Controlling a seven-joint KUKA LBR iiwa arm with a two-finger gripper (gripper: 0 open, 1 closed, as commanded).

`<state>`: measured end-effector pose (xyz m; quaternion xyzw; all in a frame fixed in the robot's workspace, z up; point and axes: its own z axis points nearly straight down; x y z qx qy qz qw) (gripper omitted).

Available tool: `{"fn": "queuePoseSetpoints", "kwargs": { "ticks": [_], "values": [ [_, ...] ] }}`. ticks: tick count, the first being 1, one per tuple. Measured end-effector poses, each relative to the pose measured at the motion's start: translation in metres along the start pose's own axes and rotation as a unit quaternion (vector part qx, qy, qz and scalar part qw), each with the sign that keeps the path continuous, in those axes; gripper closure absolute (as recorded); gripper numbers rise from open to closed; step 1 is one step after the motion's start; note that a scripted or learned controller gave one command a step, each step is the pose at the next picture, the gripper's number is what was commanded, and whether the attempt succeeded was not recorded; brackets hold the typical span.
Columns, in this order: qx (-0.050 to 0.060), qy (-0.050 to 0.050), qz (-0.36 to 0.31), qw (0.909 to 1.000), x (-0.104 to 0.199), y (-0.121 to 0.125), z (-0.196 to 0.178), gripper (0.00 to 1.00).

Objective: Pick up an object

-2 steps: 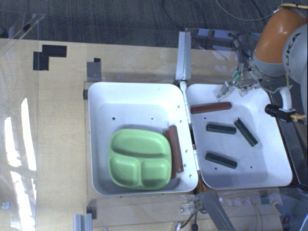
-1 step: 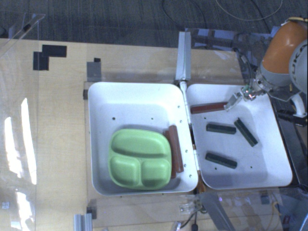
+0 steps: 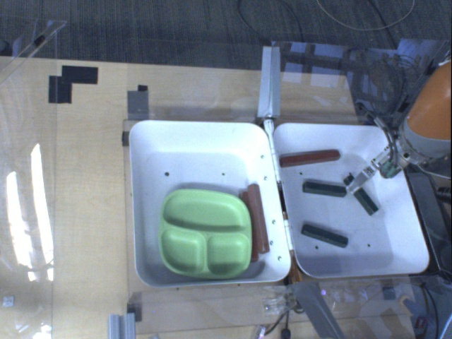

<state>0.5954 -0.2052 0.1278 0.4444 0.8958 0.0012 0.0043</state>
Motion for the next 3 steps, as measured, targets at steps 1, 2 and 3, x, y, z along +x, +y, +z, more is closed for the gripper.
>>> {"fn": "queuePoseSetpoints", "kwargs": {
  "ticks": [1, 2, 3],
  "values": [
    [-0.002, -0.003, -0.03, 0.9995, 0.012, -0.015, 0.037, 0.0],
    [-0.006, -0.007, -0.03, 0.9995, 0.01, -0.011, 0.022, 1.0],
    [-0.002, -0.003, 0.025, 0.9997, 0.032, 0.002, -0.122, 1.0]
  ]
}}
